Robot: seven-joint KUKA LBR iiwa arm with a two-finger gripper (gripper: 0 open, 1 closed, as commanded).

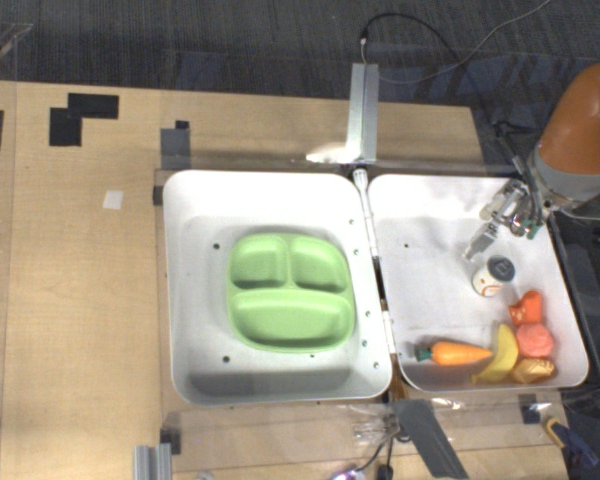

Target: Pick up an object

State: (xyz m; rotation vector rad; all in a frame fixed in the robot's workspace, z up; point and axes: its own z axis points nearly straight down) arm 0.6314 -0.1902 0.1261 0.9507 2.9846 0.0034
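Note:
The right bin (430, 258) holds a cluster of toy food along its front right side: an orange carrot (458, 352), a yellow banana (500, 352), a pinkish-red round fruit (535, 339), a small orange piece (525, 309) and a brownish-gold piece (533, 370). A small white round object with a dark top (493, 275) lies just behind them. My gripper (483, 239) hangs over the right bin's back right area, just above and behind the white round object, fingers pointing down-left with nothing visible between them.
The left bin (195, 268) holds a green divided plate (288, 290). A metal post (364, 108) stands behind the bins' dividing wall. The arm's orange band (580, 118) sits over the bench's right edge. Black cables run across the floor behind.

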